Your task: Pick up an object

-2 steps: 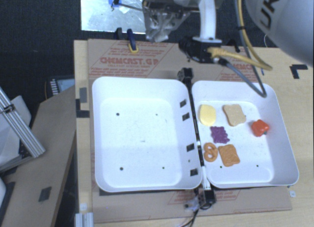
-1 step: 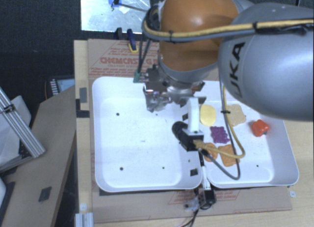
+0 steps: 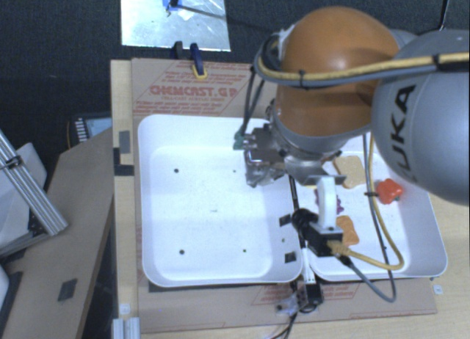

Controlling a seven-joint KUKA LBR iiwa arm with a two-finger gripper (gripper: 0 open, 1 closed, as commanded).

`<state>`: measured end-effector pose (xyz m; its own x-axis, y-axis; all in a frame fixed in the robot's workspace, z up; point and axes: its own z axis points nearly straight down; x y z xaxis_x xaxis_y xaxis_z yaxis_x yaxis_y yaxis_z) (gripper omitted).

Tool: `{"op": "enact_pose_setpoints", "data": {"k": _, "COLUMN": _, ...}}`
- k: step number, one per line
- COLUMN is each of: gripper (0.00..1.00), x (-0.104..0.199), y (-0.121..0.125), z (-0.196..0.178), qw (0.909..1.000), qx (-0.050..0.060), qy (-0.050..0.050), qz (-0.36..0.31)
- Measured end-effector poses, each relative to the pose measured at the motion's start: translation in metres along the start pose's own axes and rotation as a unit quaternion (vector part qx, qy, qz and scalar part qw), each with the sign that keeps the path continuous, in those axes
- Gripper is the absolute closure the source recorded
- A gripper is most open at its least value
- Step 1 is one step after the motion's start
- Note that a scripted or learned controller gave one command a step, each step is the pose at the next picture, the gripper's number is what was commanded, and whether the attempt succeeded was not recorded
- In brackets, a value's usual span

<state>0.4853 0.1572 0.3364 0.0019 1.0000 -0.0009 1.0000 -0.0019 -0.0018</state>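
My arm reaches in from the right, and its orange band (image 3: 334, 59) covers much of the right bin (image 3: 429, 253). Below the band, the metal gripper body (image 3: 258, 158) hangs over the edge where the two bins meet. In the right bin lie a tan flat piece (image 3: 353, 171), a red-orange object (image 3: 388, 190), a purple and white object (image 3: 327, 199) and an orange-brown piece (image 3: 347, 230). The arm hides the rest of that bin.
The left bin (image 3: 158, 205) is white with a few dark specks. A black fitting (image 3: 314, 236) and a yellow cable (image 3: 382, 260) trail from the arm over the right bin's front. Lettered cardboard (image 3: 194, 89), a clamp (image 3: 197, 62) and a shiny sheet (image 3: 175, 6) sit behind.
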Motion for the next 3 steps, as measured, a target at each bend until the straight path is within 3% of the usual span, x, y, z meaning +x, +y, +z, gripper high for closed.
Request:
{"op": "enact_pose_setpoints", "data": {"k": 1, "gripper": 1.00, "x": -0.040, "y": 0.002, "z": -0.040, "qw": 1.0000, "qx": -0.004, "qy": 0.001, "qz": 0.000}}
{"op": "enact_pose_setpoints", "data": {"k": 2, "gripper": 1.00, "x": -0.020, "y": 0.002, "z": -0.152, "qw": 1.0000, "qx": -0.008, "qy": 0.003, "qz": -0.004}}
{"op": "enact_pose_setpoints", "data": {"k": 3, "gripper": 1.00, "x": 0.049, "y": 0.016, "z": -0.161, "qw": 1.0000, "qx": -0.003, "qy": 0.002, "qz": -0.006}}
